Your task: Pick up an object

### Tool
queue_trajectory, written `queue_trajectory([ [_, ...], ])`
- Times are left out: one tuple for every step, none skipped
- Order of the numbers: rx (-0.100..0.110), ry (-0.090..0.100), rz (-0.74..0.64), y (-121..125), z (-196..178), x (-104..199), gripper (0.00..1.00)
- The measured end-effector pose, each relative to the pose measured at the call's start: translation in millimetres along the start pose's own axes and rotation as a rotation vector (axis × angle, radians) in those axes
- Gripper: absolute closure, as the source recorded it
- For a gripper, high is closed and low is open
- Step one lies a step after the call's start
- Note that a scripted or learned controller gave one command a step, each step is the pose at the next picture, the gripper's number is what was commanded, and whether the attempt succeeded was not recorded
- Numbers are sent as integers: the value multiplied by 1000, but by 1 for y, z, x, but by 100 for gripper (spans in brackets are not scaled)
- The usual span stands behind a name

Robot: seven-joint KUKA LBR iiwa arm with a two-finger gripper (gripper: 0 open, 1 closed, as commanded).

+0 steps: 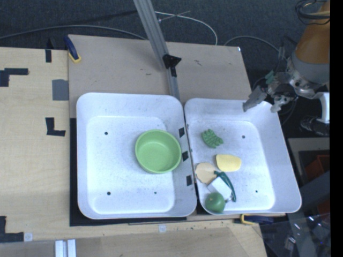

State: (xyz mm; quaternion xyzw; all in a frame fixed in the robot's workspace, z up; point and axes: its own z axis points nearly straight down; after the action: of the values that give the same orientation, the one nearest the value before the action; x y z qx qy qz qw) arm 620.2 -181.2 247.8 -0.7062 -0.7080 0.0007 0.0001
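The right bin (268, 159) holds a small ridged green piece (212, 138), a yellow piece (228, 162), a tan round piece (204, 172), a white item with a dark green handle (223, 186) and a green ball (215, 202) by the front rim. A light green bowl (158, 151) sits upright in the left bin (102, 159). My gripper (261, 107) hangs over the right bin's far right corner, well away from all the objects. It is open, with nothing between its fingers.
A grey metal pole (155, 33) slants down to the gap between the bins at the back. Cables (187, 20) lie on the dark floor behind the bench. Black clips (184, 155) join the two bins.
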Motion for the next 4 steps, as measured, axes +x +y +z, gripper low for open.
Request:
queue_trajectory([
  [0, 0, 0, 0, 0, 0, 0],
  [4, 0, 1, -5, 44, 1, 0],
  [5, 1, 1, -10, 95, 10, 0],
  [5, 1, 1, -8, 141, 17, 0],
])
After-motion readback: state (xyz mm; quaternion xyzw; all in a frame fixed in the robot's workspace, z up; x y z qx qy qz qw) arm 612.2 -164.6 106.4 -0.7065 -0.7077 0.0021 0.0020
